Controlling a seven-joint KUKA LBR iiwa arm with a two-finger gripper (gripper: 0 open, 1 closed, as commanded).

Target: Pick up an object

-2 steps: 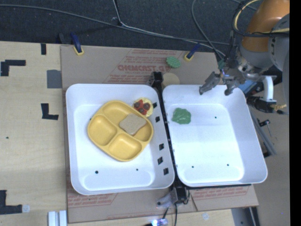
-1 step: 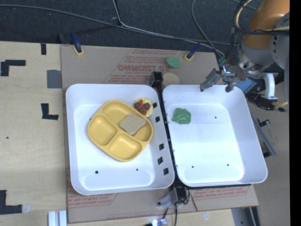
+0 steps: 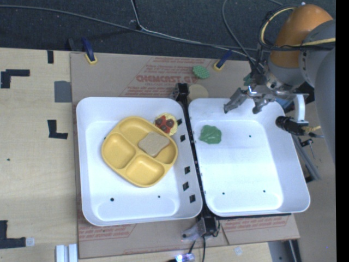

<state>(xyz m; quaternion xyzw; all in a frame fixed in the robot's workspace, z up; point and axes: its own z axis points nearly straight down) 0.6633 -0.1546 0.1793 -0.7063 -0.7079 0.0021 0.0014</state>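
Green lump [image 3: 210,134] lies loose in the right bin [image 3: 256,201], so the jaws [image 3: 245,103] hover open, upper right.

The grey KUKA arm [image 3: 327,64] has smooth, rounded housings. A glossy orange band [image 3: 300,29] wraps the segment above the wrist. Thin black cables [image 3: 245,31] loop over the band, and a yellow-edged cable runs along its left side. The wrist carries a metallic two-finger gripper [image 3: 245,103] with slender grey fingers [image 3: 233,102]. A white bracket [image 3: 300,109] and a black cylindrical fitting [image 3: 292,125] sit on the wrist.
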